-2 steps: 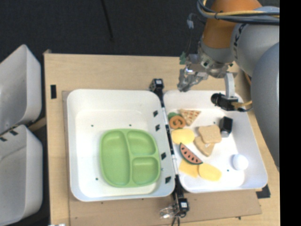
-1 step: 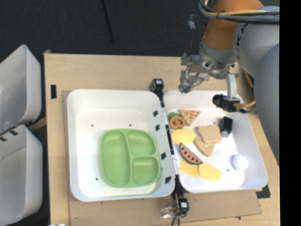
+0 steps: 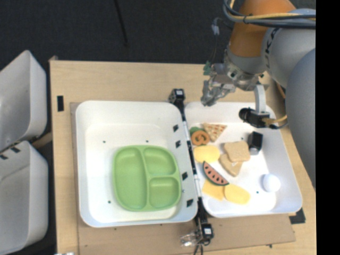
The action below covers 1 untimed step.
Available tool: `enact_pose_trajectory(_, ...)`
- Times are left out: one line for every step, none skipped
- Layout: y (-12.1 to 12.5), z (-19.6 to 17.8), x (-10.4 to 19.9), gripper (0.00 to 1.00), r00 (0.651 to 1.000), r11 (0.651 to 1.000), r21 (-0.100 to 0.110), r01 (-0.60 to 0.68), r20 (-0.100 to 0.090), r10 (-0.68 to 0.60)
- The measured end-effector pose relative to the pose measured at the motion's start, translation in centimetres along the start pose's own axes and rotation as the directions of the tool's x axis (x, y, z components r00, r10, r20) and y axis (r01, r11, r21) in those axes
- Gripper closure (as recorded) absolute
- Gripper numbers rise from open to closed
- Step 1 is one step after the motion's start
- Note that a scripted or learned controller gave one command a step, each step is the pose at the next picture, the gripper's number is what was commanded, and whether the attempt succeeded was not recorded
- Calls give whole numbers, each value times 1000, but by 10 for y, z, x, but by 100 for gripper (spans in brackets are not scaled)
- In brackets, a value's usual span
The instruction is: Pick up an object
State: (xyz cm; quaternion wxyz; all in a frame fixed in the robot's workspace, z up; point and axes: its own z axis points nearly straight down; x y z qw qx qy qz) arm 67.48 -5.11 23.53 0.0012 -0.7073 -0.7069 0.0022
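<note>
Hovering over right bin (image 3: 281,195) far edge, arm (image 3: 255,31) apparently upright, fingers (image 3: 211,97) down.

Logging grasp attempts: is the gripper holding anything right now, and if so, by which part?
Nothing is held. The gripper hangs over the far edge of the right bin, with nothing between its fingers; the toy food pieces, such as the watermelon slice, lie in the bin.

The arm (image 3: 276,31) runs off the top and right edges. The gripper (image 3: 211,95) is small and blurred — its finger gap unreadable. The watermelon slice (image 3: 214,174) covers part of the yellow pieces (image 3: 220,187).
</note>
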Motion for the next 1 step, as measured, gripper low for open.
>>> enact_pose_trajectory(-3, -11, 8, 100, 1000, 1000, -3, 4, 0, -4)
